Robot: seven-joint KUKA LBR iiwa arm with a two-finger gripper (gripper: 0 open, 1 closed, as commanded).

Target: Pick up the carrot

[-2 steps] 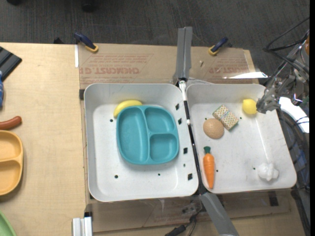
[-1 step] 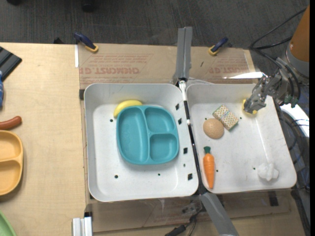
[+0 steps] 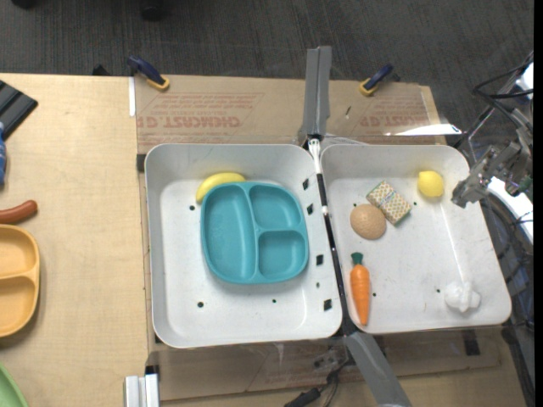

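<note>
The carrot (image 3: 361, 292) is orange with a green top and lies lengthwise along the left wall of the right bin (image 3: 424, 325), near its front corner. My gripper (image 3: 468, 190) hangs over the right rim of that bin, far to the right of the carrot and a little behind it. Nothing shows between the gripper and the carrot but bare bin floor.
The right bin also holds a brown egg (image 3: 367, 221), a patterned block (image 3: 389, 202), a lemon (image 3: 431, 184) and a white crumpled thing (image 3: 462, 296). In the left bin (image 3: 170, 303) sits a teal divided plate (image 3: 254, 231) with a yellow fruit (image 3: 219, 181) behind it.
</note>
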